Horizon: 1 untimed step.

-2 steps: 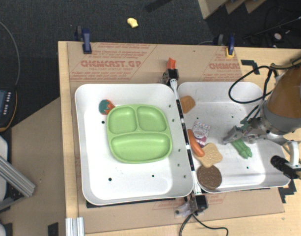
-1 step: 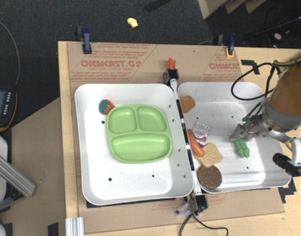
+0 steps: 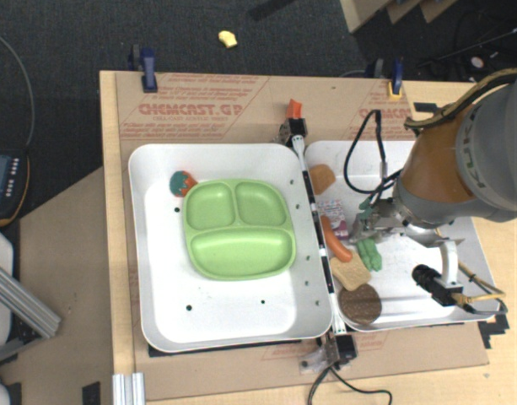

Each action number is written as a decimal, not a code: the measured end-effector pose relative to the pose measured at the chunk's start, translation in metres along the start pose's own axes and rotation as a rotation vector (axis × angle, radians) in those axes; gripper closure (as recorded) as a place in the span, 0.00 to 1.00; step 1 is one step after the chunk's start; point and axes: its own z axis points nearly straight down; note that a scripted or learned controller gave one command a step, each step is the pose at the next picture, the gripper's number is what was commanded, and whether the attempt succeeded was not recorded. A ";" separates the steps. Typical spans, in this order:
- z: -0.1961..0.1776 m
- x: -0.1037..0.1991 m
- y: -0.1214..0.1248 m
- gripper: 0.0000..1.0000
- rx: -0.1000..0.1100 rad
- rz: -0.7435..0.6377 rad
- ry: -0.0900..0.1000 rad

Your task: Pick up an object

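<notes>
Brown board covers the counter (image 3: 241,99), and from my remote seat I see 2 white bins on it, side by side. The left bin (image 3: 157,302) holds a green divided plate (image 3: 239,229) and a small red-and-teal toy (image 3: 182,183) at its far-left corner. The right bin (image 3: 401,306) carries the candidates: a tan bun-like piece (image 3: 323,176), an orange carrot (image 3: 334,239), a green pepper-like piece (image 3: 369,253), a beige slice (image 3: 351,273) and a brown round disc (image 3: 360,303).

My tool (image 3: 369,224) sits low over the right bin's left half, under the arm's orange band. I cannot tell its state; the wrist hides it.

The green piece lies just toward me from the tool, nearly beneath it. Its long axis appears to run near-to-far, tilted slightly. The carrot is just left of it, roughly parallel. I judge the green piece nearest, so a short descent suits it, with the carrot close enough to crowd the approach.
</notes>
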 end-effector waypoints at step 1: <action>-0.105 0.070 0.036 1.00 -0.004 -0.007 0.011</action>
